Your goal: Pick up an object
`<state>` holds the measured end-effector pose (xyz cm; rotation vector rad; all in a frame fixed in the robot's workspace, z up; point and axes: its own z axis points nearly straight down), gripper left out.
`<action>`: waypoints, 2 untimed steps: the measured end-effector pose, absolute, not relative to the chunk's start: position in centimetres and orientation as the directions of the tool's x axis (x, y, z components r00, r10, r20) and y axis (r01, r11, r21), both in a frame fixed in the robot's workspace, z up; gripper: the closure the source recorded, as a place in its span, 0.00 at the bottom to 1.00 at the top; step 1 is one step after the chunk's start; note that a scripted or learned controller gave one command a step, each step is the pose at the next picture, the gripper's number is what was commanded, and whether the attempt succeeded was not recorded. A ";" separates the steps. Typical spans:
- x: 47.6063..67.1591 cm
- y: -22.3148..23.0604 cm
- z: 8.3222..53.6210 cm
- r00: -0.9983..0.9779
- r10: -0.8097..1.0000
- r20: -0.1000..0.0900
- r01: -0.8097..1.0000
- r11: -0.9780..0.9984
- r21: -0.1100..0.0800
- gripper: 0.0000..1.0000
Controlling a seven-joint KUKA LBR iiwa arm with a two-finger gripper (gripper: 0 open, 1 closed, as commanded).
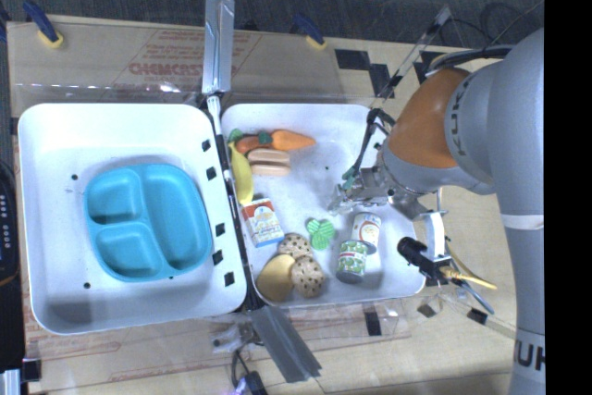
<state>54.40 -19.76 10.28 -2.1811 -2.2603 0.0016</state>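
The right bin (305,117) holds several toy foods. An orange carrot (291,141), a hot dog (268,161) and a yellow banana (242,177) lie at its back left. A small red and white box (264,222), a green piece (321,232), some cookies (302,270) and a tan round piece (275,278) sit toward the front. Two small cans (366,230) (352,261) stand at the front right. My gripper (354,192) hangs low over the bin floor just behind the cans and right of the green piece. Nothing shows in it.
The left bin (46,134) holds a blue divided tray (148,219). A metal divider (218,42) rises between the bins at the back. The grey arm and its orange band (427,120) cover the right bin's right edge. Cables (462,277) lie at the front right.
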 end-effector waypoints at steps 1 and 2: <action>47.7 -19.4 9.2 0.060 0.998 0.001 0.998 -0.060 -0.001 1.00; 50.6 -12.3 24.7 0.049 0.999 0.001 0.999 -0.049 0.006 1.00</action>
